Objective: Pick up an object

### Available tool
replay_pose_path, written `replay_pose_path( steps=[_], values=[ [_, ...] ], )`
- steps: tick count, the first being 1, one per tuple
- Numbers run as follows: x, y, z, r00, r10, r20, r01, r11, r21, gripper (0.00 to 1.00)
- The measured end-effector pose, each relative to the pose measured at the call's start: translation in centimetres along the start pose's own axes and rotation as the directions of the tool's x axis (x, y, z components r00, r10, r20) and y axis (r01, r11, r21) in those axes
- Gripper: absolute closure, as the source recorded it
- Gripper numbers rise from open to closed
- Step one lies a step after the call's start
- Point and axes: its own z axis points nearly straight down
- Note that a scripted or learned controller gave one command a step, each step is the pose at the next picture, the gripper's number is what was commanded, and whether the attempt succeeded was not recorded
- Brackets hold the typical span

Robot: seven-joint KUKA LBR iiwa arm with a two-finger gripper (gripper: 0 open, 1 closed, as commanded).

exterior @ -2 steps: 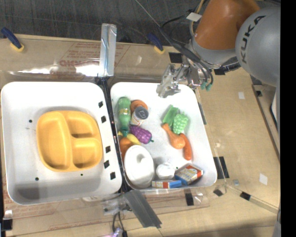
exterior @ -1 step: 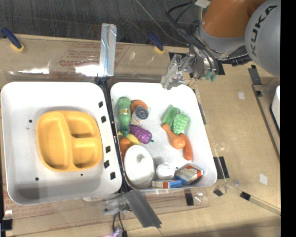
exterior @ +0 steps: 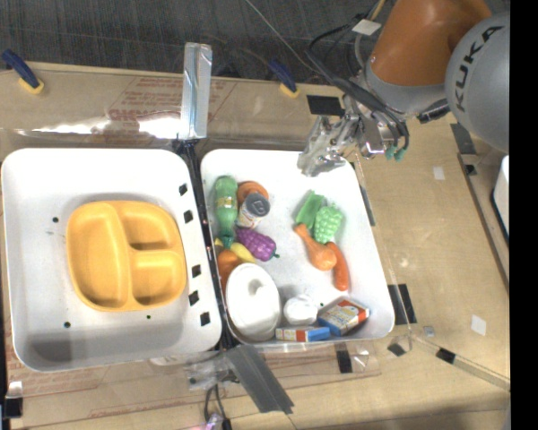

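The right bin (exterior: 368, 240) holds several toy foods. A green bottle (exterior: 225, 201), an orange can (exterior: 252, 199) and a purple eggplant (exterior: 256, 244) lie near its left wall. A green leafy piece (exterior: 321, 218) sits over an orange chicken leg (exterior: 320, 253) in the middle. A white cup (exterior: 253, 299), a small white lid (exterior: 299, 310) and a small box (exterior: 343, 316) rest at the front. My gripper (exterior: 317, 159) hangs above the bin's back right corner, over bare floor, with nothing seen between its fingers. It stands apart from every object.
The left bin (exterior: 36, 195) holds a yellow divided tray (exterior: 125, 253). A strip of silver tape (exterior: 196, 92) rises at the back where the bins meet. The grey and orange arm (exterior: 430, 43) comes in from the upper right, with cables (exterior: 332, 43) trailing behind.
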Motion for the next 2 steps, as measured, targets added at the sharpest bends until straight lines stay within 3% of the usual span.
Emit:
replay_pose_path(
  steps=[1, 2],
  values=[
    [-0.7, -1.3, 3.2, 0.994, -0.105, 0.000, 0.105, 0.994, -0.001, 1.00],
    [-0.9, -1.1, 1.9, 0.994, -0.109, 0.005, 0.109, 0.994, 0.002, 1.00]
  ],
)
